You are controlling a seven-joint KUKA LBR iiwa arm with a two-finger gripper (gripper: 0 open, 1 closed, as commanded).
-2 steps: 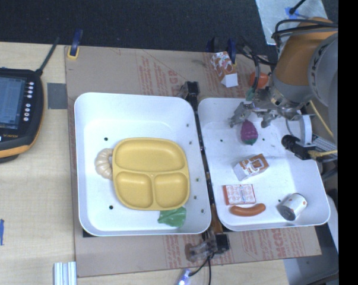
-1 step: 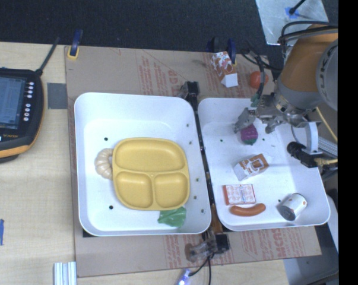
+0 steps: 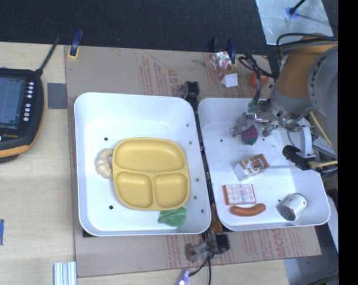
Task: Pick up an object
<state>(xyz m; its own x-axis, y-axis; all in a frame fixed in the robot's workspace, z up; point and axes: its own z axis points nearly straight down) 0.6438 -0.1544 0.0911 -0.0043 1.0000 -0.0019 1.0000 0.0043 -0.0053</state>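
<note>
At the far left of the bench [image 3: 30,218] lies an orange-edged control tablet [image 3: 9,113], well apart from the work. The left bin [image 3: 89,117] holds a yellow divided plate [image 3: 150,172] with three compartments, a pale rounded item [image 3: 103,162] tucked against its left edge and a green leafy piece [image 3: 173,217] at its near right corner. The right bin [image 3: 217,135] carries the loose pickings: a small brown-and-white carton [image 3: 251,166] near the middle, a flat red-and-white packet [image 3: 239,193] nearer, a sausage [image 3: 247,209] just beside that packet at the near rim, and a silver can [image 3: 292,206] lying on its side at the near right. In the far part of this bin sits a small dark purple object [image 3: 249,135], rounded and about plum-like, though too small to name for sure. The pincer [image 3: 254,125] is down right over it, its metal fingers spread to either side of the purple object's top; whether they have closed on it I cannot tell, since the fingers and the object overlap from this slant. As a judgement, the task is at the grasp stage: the arm [image 3: 303,82] has reached its target, but the purple object appears to rest on the bin floor, so the closing and the lift are yet to be done.
</note>
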